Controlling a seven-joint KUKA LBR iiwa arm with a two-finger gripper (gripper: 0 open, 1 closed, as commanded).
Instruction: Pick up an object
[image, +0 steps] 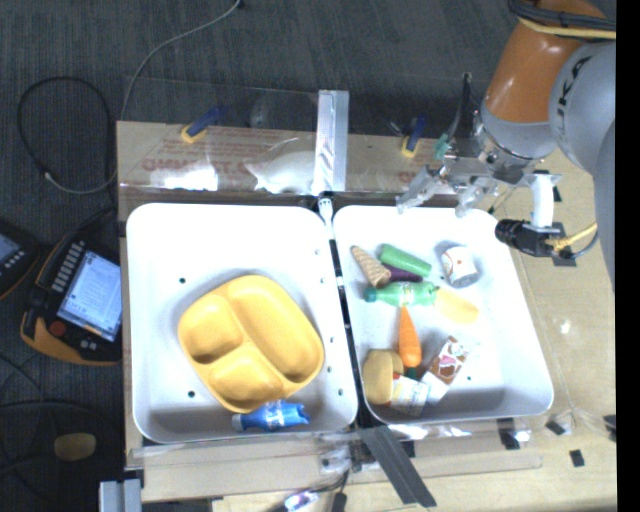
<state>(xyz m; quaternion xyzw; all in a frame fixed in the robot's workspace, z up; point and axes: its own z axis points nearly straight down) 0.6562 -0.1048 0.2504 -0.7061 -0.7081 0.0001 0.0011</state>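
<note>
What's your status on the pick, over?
Gripper above right bin's far rim, nothing held. Carrot and green bottle lie mid-bin, crowded by neighbours. Yellow tray in left bin.

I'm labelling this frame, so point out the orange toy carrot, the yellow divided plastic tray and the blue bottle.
orange toy carrot (408, 338), camera view, mid-body.
yellow divided plastic tray (297, 352), camera view, right rim.
blue bottle (274, 417), camera view, middle of its side.

Honestly nothing here is readable; there's faint reddish lettering on the cardboard sheet (190, 160) along the far edge of the bench, but it's too blurred to make out. The handheld pendant (88, 290) off the bench's left edge has a lit screen; its contents are illegible too.
</note>
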